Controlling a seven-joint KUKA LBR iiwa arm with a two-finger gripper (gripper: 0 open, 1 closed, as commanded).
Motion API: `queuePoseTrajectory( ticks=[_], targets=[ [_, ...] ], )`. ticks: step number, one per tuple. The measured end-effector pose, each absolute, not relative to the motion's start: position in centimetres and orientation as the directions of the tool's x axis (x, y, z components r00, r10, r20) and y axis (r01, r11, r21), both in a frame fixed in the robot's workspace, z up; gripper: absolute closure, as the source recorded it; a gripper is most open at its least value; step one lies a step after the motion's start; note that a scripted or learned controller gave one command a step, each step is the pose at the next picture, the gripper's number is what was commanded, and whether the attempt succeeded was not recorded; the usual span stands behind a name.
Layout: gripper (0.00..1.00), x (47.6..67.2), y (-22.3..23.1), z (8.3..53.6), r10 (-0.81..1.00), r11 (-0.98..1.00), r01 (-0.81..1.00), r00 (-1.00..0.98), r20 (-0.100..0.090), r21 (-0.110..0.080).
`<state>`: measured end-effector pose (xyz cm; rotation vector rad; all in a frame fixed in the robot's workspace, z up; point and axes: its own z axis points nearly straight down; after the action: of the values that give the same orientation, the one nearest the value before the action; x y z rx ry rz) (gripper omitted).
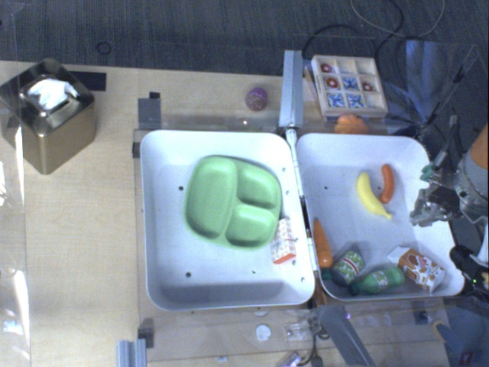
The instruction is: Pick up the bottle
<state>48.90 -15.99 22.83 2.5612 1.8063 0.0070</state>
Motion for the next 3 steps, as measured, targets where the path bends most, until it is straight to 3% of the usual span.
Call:
queuePoseTrajectory(
  ticks=[1,2,3],
  targets=[
    [0.00,48.9,-16.0,22.8,0.942,-0.335,0.942,0.335,-0.001,0.008],
    [0.00,51.2,-14.9,30.9,0.970,-0.242,0.970,0.242,-0.001,0.010],
    [0.00,49.7,-17.8,22.5,0.969,0.246,0.969,-0.246,-0.002,0.004]
  ],
)
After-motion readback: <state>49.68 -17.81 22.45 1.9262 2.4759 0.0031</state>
